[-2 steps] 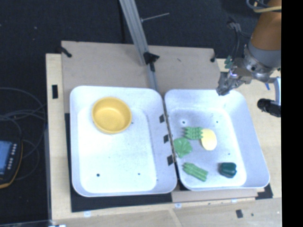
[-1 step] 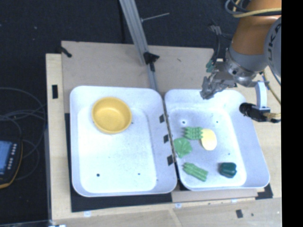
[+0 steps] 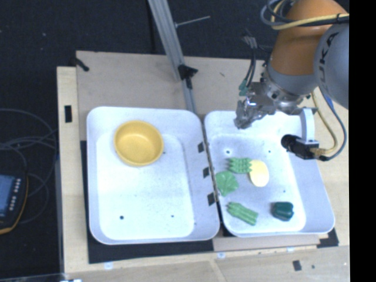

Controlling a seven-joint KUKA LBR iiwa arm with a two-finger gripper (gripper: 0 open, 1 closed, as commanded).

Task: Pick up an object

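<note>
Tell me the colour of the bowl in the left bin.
Yellow; the bowl shows best in the camera view.

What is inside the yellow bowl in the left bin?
The yellow bowl sits alone in the left bin, and its visible inside looks bare. The near wall hides a small strip of its floor, so that part cannot be checked.

Looks like a robotics lab, not a home: plain wood bench (image 3: pixel 67 175) on dark floor, two white bins (image 3: pixel 100 157) set side by side, grey/orange industrial arm (image 3: pixel 305 34) w/ loose cables, metal camera pole (image 3: pixel 167 40), teach pendant (image 3: pixel 9 195) at left.
</note>
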